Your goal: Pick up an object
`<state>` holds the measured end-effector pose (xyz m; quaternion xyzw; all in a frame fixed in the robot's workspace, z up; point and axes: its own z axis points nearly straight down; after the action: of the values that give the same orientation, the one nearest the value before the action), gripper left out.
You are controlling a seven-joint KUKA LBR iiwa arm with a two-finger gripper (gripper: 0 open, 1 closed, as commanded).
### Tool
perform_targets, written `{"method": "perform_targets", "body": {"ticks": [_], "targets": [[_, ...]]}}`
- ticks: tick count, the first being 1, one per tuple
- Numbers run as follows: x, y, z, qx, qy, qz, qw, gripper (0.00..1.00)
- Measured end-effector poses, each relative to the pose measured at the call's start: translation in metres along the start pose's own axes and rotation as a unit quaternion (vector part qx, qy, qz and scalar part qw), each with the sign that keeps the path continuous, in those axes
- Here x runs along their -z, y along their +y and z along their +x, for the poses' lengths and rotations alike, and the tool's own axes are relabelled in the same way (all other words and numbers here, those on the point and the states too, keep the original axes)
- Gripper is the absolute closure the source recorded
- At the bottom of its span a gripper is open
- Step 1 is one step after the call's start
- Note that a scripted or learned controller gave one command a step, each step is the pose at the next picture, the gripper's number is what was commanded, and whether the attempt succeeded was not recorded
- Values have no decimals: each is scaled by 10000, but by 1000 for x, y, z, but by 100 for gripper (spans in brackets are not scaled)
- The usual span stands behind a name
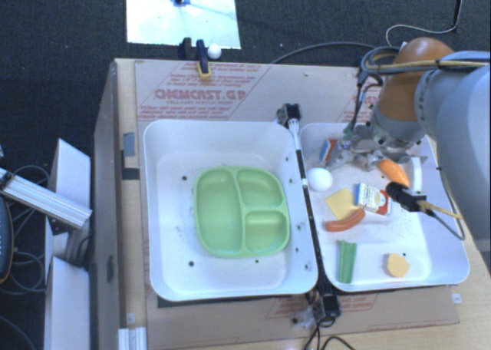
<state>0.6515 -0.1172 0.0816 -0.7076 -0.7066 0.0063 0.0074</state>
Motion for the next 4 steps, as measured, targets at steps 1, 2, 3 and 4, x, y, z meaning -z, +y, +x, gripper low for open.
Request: {"method": "perform_targets", "body": {"ticks": [1, 2, 3, 4], "targets": [[-2, 10, 9, -10, 19, 64, 10000, 0], [-2, 10, 12, -7, 17, 63, 10000, 0], [3, 17, 27, 35, -11, -96, 9999, 0], [3, 17, 33, 34, -12, -98, 9999, 0]]}}
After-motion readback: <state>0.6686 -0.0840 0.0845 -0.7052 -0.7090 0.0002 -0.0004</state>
